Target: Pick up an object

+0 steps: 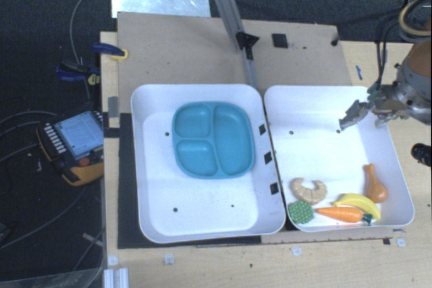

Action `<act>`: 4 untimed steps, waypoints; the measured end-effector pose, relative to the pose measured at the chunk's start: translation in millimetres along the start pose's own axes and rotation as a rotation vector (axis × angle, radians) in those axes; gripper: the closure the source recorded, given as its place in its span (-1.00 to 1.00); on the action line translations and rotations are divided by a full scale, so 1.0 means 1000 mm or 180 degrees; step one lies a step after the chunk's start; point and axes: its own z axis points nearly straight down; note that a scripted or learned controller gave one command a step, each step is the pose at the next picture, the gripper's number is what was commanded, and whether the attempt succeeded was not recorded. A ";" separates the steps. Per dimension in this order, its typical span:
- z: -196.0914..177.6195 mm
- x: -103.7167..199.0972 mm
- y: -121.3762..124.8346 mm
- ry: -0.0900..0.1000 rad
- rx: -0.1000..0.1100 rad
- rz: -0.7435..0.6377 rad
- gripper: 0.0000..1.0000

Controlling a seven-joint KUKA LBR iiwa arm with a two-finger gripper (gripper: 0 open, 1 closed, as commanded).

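Toy food (pixel 337 202) well below the empty end effector (pixel 352 114), finger state unclear.

The gripper (pixel 354 115) hangs over the right bin's (pixel 317 108) far right part. Near its front edge lie a croissant (pixel 309 190), broccoli (pixel 301 212), carrot (pixel 339 214), banana (pixel 358 203) and drumstick (pixel 374 184). A blue plate (pixel 213 139) sits in the left bin (pixel 152 165).

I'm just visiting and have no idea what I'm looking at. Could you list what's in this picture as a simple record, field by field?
left bin: holds a blue divided plate
right bin: toy food gathered in its near corner
toy food: croissant, banana, carrot, green broccoli piece, orange drumstick
gripper: over the right bin's far right part, apart from the food, holding nothing visible
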 end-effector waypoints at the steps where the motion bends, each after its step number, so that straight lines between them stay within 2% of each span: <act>1: 0.043 -0.001 -0.005 0.0000 0.0010 0.0009 -1.00; 3: 0.157 -0.001 -0.011 0.0002 0.0014 0.0011 -1.00; 4: 0.143 -0.002 -0.010 -0.0002 -0.0004 0.0011 1.00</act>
